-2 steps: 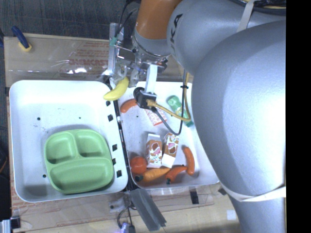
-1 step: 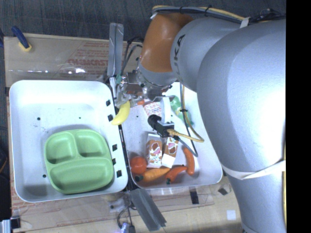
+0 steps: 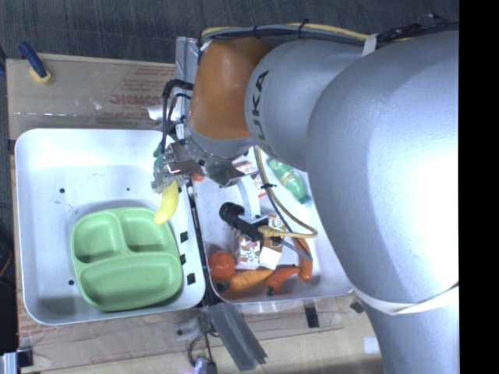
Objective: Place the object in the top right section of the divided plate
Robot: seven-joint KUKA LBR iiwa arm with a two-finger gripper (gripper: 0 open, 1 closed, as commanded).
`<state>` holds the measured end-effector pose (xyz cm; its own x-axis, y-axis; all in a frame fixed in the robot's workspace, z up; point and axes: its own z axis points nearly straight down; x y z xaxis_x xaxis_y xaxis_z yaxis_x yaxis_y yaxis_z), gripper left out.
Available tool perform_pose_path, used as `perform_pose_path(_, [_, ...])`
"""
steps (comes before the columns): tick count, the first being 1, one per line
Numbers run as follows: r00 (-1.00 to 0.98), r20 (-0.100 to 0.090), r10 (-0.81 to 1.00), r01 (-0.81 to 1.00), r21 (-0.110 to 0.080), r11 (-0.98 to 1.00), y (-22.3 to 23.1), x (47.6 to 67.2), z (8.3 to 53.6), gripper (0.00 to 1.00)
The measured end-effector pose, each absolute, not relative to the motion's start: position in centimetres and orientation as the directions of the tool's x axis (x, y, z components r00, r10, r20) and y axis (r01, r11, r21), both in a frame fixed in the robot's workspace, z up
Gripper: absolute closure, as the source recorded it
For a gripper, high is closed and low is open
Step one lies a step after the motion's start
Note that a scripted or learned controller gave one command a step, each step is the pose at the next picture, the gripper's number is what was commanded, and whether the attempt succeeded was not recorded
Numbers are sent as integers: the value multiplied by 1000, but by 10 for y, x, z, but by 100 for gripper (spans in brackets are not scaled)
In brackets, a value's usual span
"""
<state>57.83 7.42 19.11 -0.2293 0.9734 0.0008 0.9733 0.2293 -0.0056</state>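
The gripper (image 3: 171, 184) is clamped on the top end of a yellow banana (image 3: 167, 205), which hangs upright just beside the top right corner of the green divided plate (image 3: 125, 275) in the left bin (image 3: 47, 162). Carrots (image 3: 253, 279) and a small carton (image 3: 249, 249) lie in the right bin (image 3: 327, 291).

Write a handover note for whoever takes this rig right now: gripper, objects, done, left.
The gripper hovers over the right edge of the left white bin; whether it is open or shut cannot be told.
The yellow banana has its upper end at the gripper tip and hangs beside the top right corner of the green divided plastic plate, which lies in that bin.
Done: the banana is near the plate, not yet in it.
Left: shift it over the top right section, lower it, release.
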Motion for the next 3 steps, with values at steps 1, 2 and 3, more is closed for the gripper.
perform_pose_path(1, [-9, 0, 1000, 1000, -2, 9, 90, 574, 191, 100])
perform_pose_path(2, [-38, -1, 999, 999, -5, 38, 103, 549, 113, 100])
perform_pose_path(3, [-39, 1, 999, 999, -4, 39, 104, 550, 116, 0])
